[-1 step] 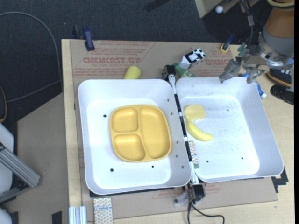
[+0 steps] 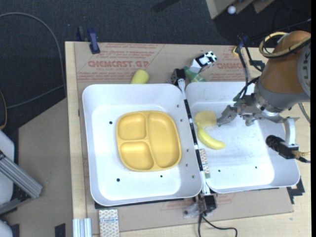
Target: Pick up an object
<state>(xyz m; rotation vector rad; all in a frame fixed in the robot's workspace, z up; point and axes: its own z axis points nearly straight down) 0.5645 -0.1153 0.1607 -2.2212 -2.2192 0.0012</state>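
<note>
1. Yellow banana lying in the right bin, close to its left wall, beside a pale yellow piece; not yet lifted, so whole pick left to do.
2. Gripper low over the right bin, just right of the pale piece, arm slanting in from the right.
3. Jaws: opening impossible to judge; nothing seen held.

The arm is running off the picture's right edge, so its upper links are cut away. It is covering the right bin's far right corner. The hand is showing too small and dark for its fingers to be told apart. The pale yellow object beside the banana is too blurred to name.
</note>
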